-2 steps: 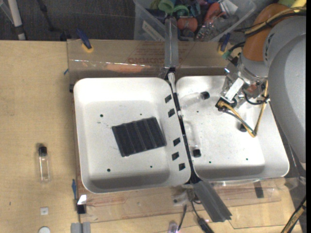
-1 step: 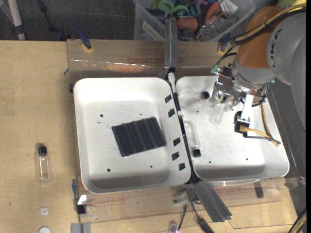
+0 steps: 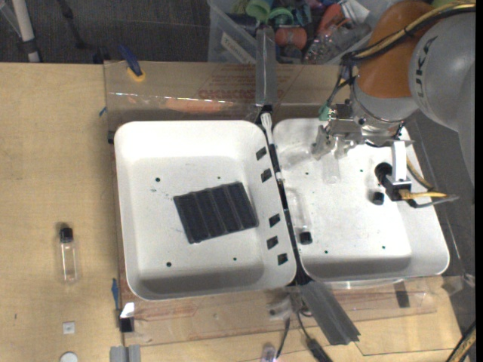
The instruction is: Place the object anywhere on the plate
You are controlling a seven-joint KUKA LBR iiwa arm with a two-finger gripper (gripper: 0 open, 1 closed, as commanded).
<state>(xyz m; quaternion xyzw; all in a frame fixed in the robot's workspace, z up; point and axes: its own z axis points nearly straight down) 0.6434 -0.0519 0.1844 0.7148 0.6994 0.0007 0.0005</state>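
Small black blocky object, likely the task's thing, sits in the right shallow white bin, by its left wall near the front. Dark ribbed rectangular plate lies mid left white bin, nothing on it. Two-finger gripper hovers over the right bin's rear-left corner; can't tell its opening. Pick and place not yet done.

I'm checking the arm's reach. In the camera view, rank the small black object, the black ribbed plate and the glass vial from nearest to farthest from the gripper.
From the gripper:
1. small black object, in the right bin, by its left wall.
2. black ribbed plate, mid left bin.
3. glass vial, on the bench, far left.
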